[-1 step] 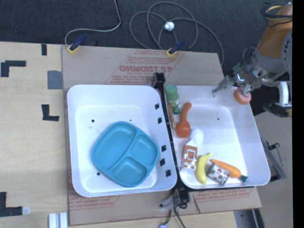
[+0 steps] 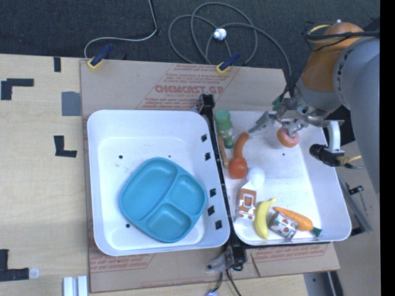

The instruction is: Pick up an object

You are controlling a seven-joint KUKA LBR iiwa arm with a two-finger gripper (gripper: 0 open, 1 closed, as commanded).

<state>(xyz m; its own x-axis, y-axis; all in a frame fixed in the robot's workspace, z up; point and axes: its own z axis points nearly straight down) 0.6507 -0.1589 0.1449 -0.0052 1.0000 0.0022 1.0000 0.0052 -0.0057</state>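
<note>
Left, blue plate (image 2: 163,199) in one bin (image 2: 99,128) — gripper (image 2: 288,134) clasping a pink ball.

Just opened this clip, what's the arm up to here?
The arm's gripper is over the far end of the right bin, right above a small round pinkish-orange object. Whether it has hold of it is unclear. A banana and carrot lie at the near end; the left bin holds a blue divided plate.
</note>
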